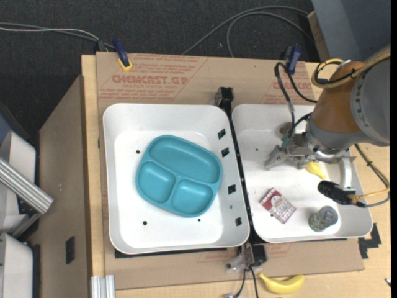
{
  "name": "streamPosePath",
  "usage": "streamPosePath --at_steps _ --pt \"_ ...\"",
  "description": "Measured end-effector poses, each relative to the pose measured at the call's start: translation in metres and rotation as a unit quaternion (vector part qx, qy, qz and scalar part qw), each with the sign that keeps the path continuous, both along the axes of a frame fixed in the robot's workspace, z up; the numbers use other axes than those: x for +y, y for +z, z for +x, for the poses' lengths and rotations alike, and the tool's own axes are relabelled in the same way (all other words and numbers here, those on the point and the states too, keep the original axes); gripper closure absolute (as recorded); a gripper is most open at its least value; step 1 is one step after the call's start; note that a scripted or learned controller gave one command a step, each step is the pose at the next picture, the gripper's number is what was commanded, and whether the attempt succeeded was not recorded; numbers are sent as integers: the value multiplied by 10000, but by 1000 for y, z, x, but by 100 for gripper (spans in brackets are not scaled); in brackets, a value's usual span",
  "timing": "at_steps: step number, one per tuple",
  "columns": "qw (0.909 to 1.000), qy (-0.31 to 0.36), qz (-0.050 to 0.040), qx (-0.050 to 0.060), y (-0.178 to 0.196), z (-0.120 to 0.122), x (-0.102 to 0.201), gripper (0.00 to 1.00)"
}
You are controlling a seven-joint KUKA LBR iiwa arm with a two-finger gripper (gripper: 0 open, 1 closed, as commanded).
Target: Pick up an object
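A cardboard-topped bench [155, 73] bears two white bins [118, 185] [260, 120] and a banana [284, 283].

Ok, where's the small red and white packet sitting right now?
The red and white packet lies in the right bin, near its front, left of the grey round object and below the gripper.

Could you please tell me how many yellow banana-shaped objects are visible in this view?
2: one yellow banana-shaped object lies in the right bin beneath the arm, partly hidden; another lies on the bench below the bins.
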State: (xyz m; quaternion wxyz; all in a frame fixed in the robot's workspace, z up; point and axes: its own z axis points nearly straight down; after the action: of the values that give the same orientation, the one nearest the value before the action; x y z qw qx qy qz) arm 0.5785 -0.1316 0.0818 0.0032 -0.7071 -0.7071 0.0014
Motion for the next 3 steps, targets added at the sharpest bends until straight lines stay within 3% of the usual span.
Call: streamPosePath --at_steps 1,3 --pt "10000 0 -3 -34 15 2 0 100" --pt "10000 9 -15 -63 109 2 11 100"
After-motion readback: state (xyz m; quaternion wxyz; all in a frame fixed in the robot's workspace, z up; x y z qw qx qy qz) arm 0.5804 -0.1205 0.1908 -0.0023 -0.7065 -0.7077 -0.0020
